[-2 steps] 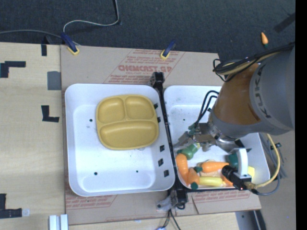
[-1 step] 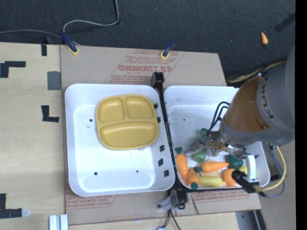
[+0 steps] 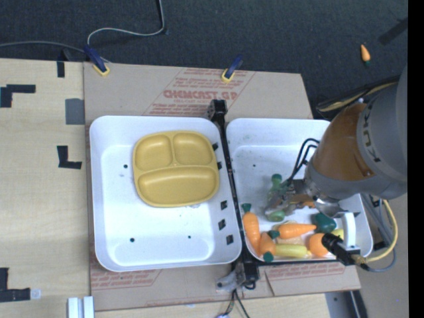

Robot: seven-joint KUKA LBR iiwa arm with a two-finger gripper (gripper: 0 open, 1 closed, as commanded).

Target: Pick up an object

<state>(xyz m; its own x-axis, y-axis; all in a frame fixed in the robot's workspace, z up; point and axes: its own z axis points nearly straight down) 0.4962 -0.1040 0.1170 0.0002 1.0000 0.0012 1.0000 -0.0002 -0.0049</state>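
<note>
My gripper (image 3: 278,201) reaches into the right bin (image 3: 265,144) from the right, low over its lower half. A small green and grey object (image 3: 275,181) lies right by the fingertips. Just below lie several toy carrots: one orange carrot (image 3: 251,229) at the bin's lower left, another (image 3: 296,230) further right, and a pale yellow piece (image 3: 290,250) along the front wall. A dark teal piece (image 3: 324,222) sits beside the wrist. Whether anything sits between the fingers is hidden by the arm.
The left bin (image 3: 112,230) holds a yellow divided plate (image 3: 176,167) in its upper half. A black divider (image 3: 225,177) runs between the bins. The arm's orange band (image 3: 341,148) and grey body cover the right bin's right side. Cables lie on the dark floor behind.
</note>
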